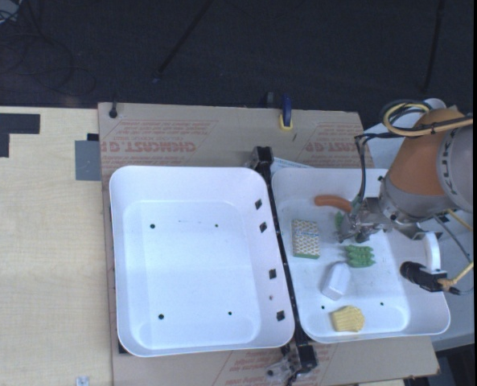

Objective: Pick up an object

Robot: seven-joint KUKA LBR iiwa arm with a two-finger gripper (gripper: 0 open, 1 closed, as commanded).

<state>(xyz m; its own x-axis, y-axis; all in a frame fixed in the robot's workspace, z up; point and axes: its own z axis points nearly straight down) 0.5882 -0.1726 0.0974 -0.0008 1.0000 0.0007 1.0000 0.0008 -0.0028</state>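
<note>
The right bin [399,316] holds an orange carrot-like piece [331,202] at the back, a green-and-white waffle block [306,238] near the left wall, a small white block [335,280], a yellow waffle piece [347,319] at the front and a green leafy toy [359,256] in the middle. My gripper [354,232] reaches in from the right and hangs low, just above and behind the green toy and right of the waffle block. Nothing shows clearly between its tips.
The left bin [133,296] sits beside the right one, with a black clip strip [272,248] along the shared wall. Both bins rest on a cardboard sheet [190,135] on the pale bench. The orange-banded wrist [419,167] looms over the right bin's far right corner.
</note>
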